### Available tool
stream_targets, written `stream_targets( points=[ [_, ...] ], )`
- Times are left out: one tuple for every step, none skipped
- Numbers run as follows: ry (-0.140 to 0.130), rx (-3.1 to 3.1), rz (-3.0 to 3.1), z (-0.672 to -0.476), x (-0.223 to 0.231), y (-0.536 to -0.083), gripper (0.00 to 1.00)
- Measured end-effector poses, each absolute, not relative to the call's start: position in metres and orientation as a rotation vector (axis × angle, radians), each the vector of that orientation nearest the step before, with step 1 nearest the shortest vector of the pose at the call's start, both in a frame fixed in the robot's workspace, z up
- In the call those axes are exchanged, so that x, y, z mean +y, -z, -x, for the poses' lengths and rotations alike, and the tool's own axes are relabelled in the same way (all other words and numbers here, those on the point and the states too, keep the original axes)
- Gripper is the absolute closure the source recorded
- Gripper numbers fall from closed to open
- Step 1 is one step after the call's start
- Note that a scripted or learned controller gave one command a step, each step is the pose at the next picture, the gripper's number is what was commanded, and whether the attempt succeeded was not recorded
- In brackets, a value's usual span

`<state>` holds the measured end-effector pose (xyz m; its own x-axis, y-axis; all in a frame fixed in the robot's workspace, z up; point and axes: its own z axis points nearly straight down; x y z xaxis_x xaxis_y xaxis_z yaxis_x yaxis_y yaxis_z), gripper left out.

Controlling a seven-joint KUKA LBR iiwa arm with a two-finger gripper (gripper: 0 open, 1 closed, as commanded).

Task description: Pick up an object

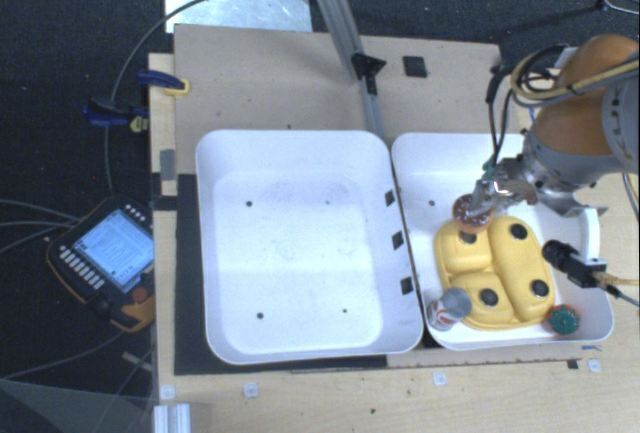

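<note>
In the right bin lies a large yellow lumpy toy with several black dots on it. A small grey and red piece rests at the bin's near left corner, against the yellow toy. A green ball sits at the near right corner. My gripper hangs low over the bin, just above the far left lobe of the yellow toy. A small reddish-brown round thing sits right at the gripper's tip; whether it is held is unclear.
The left bin is beside the right one, sharing a rim with black clips. A metal pole slants across the bench's far side. A teach pendant lies on the floor to the left. Cables trail near the arm.
</note>
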<state>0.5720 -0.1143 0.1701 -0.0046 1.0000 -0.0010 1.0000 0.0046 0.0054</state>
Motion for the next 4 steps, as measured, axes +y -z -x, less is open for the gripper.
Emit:
stream_targets(
  points=[
    [-0.007,2.223,-2.212,-0.574,-0.114,-0.224,1.0],
    [-0.004,2.225,-2.213,-0.575,-0.114,-0.252,1.0],
    [-0.003,2.232,-2.211,-0.567,-0.062,-0.236,1.0],
    [-0.004,2.234,-2.21,-0.568,-0.007,-0.229,1.0]
  ],
)
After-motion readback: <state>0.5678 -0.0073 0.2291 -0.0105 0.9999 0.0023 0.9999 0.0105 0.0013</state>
